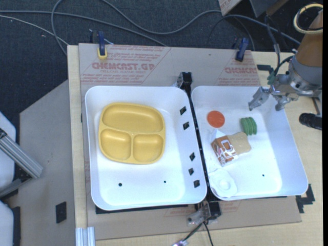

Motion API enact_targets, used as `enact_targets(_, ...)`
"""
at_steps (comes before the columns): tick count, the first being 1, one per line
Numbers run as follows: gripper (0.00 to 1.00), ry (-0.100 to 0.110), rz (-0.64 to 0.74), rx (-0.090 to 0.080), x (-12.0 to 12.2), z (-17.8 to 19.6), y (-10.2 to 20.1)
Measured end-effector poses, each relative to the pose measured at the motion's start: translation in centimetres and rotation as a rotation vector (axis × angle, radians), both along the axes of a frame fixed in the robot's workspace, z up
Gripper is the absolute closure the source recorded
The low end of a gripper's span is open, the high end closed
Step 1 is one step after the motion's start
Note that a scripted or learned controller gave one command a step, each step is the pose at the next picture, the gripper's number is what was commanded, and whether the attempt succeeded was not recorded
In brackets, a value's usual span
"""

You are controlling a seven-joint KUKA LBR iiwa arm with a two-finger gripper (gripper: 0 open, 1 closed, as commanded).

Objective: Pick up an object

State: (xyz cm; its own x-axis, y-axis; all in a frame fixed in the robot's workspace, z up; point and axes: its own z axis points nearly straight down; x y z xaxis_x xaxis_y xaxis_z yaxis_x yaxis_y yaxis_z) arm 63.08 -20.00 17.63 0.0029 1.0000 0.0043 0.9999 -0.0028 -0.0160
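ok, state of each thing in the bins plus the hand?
Yellow three-compartment plastic tray: flat in left bin, nothing in it.
Orange round disc: flat, right bin.
Green ridged piece: lying beside disc.
Tan and orange-white block: lying tilted, mid-bin.
Hand: open, holding nothing, over right bin's far edge.

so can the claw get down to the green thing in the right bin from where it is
Probably yes. The claw hangs open above the right bin's far corner, and the green thing lies just below it, apart from the orange disc and the boxes.

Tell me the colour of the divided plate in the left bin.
Yellow; the divided plate shows clearly in the camera view.
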Motion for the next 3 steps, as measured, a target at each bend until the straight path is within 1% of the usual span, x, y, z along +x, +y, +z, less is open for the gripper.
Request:
enact_targets(1, 0.00, -0.015, 0.003, -0.004, 0.4, 0.9, 0.1)
enact_targets(2, 0.00, -0.011, 0.005, -0.002, 1.1, -4.9, 0.0)
enact_targets(3, 0.00, -0.011, 0.005, -0.002, 1.1, -9.4, 0.1)
